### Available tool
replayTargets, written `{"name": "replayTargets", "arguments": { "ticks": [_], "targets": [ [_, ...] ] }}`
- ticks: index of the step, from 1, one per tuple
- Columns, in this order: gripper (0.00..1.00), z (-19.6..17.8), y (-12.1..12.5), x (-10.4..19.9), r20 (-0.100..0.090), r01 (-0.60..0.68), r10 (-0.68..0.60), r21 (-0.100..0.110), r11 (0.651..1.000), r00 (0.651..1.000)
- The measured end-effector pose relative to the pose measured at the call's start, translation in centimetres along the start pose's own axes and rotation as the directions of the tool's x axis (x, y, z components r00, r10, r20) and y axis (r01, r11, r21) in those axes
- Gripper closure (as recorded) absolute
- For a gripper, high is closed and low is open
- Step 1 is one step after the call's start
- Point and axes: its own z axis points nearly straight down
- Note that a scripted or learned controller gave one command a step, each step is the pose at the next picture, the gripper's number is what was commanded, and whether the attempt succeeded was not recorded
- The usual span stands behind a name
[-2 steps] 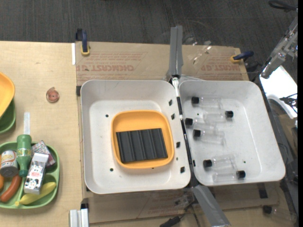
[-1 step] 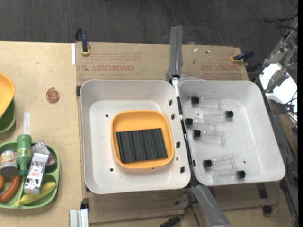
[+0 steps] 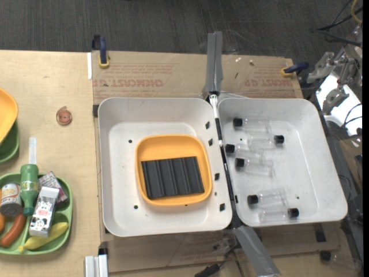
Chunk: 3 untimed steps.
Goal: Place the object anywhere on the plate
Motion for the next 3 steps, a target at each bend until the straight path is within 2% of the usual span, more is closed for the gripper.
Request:
{"name": "replayTargets", "arguments": {
  "ticks": [1, 2, 3],
  "targets": [
    [0.00, -0.9, -1.0, -0.7, 0.003, 0.259, -0.259, 0.001, 0.966, 0.966],
    [0.00, 0.5, -1.0, -0.7, 0.001, 0.535, -0.535, -0.001, 0.845, 0.845],
    [0.00, 3.1, 0.0, -0.7, 0.002, 0.751, -0.751, -0.002, 0.660, 0.660]
  ]
}}
